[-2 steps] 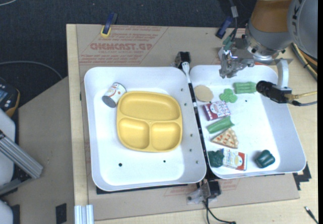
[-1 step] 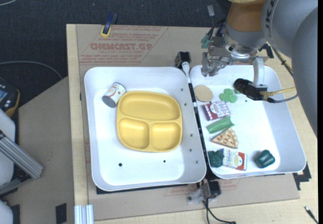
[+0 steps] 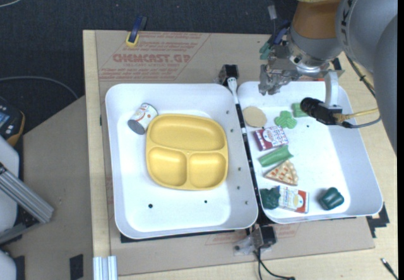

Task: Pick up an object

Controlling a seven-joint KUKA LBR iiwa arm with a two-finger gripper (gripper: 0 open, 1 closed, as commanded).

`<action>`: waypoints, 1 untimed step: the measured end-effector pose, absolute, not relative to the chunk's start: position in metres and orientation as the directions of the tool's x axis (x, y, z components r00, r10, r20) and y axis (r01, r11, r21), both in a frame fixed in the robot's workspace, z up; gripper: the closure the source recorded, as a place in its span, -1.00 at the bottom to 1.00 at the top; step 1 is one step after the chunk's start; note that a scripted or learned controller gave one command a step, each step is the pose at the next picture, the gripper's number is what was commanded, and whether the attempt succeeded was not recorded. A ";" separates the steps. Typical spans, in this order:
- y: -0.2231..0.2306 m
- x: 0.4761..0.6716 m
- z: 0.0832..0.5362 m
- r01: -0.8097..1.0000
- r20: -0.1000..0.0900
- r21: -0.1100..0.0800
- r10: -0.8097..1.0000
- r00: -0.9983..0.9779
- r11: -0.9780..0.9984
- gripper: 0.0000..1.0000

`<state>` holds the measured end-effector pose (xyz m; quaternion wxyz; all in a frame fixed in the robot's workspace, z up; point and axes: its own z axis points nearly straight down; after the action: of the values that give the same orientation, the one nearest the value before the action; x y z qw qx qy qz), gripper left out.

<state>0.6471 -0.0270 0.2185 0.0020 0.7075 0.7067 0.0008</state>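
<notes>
Grey metal fingers of my gripper (image 3: 271, 86) hang parted and bare over the right bin's (image 3: 360, 152) far left corner, just above the tan cookie (image 3: 255, 116) lying near the red carton (image 3: 271, 138).

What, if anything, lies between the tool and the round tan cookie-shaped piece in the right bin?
Nothing visible does. The tool hangs over the far edge of the right white bin, and the round tan cookie-shaped piece lies just nearer the camera with bare bin floor between them.
</notes>
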 end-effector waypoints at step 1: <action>-0.026 0.650 0.217 1.000 -0.002 0.003 1.000 -0.001 0.001 1.00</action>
<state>0.6499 -0.0258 0.2173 0.0018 0.7067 0.7075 0.0006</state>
